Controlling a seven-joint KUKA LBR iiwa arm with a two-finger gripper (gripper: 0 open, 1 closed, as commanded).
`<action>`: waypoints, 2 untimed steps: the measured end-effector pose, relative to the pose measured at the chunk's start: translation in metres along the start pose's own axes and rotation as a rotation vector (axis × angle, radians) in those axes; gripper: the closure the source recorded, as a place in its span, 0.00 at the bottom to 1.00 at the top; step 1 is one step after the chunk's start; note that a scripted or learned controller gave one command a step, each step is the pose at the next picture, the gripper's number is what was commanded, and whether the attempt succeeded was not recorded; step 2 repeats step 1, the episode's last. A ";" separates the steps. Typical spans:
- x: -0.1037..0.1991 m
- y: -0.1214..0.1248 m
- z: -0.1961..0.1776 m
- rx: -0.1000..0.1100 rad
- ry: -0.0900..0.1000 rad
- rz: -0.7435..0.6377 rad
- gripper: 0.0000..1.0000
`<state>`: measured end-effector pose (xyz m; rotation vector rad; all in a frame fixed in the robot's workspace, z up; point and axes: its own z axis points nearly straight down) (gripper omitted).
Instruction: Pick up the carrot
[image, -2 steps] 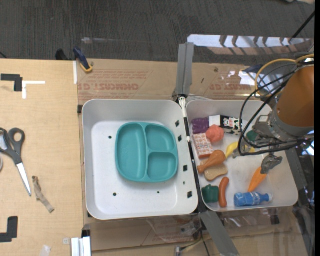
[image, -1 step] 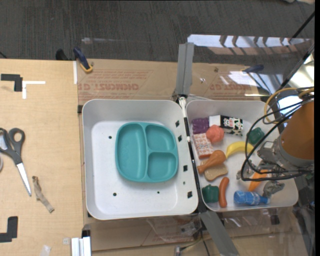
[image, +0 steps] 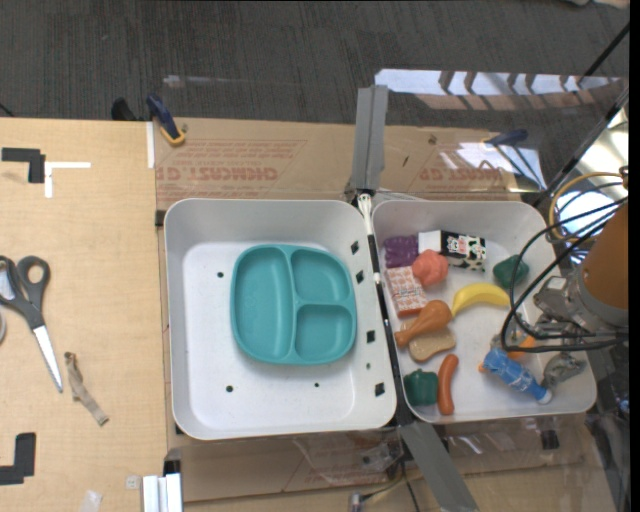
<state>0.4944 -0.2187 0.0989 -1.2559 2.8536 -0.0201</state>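
Note:
In the right bin (image: 470, 215), a small orange piece that looks like the carrot (image: 513, 346) lies near the right wall, mostly hidden under the gripper and its black cables. My gripper (image: 545, 335) hangs low over that spot, reaching in from the right below the arm's orange band (image: 610, 270). Whether it touches the carrot is hidden.
The right bin also holds a blue bottle (image: 516, 376) just below the gripper, a banana (image: 481, 296), a drumstick (image: 426, 322), a bread slice (image: 432, 347), a red sausage (image: 447, 384), a green pepper (image: 420, 387) and several other toys. A teal divided plate (image: 295, 302) sits in the left bin (image: 190, 330). Scissors (image: 32, 305) lie on the bench at the left.

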 end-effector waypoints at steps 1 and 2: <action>-0.002 0.001 -0.008 -0.005 0.001 -0.005 1.00; -0.002 0.001 -0.008 -0.005 0.001 -0.005 1.00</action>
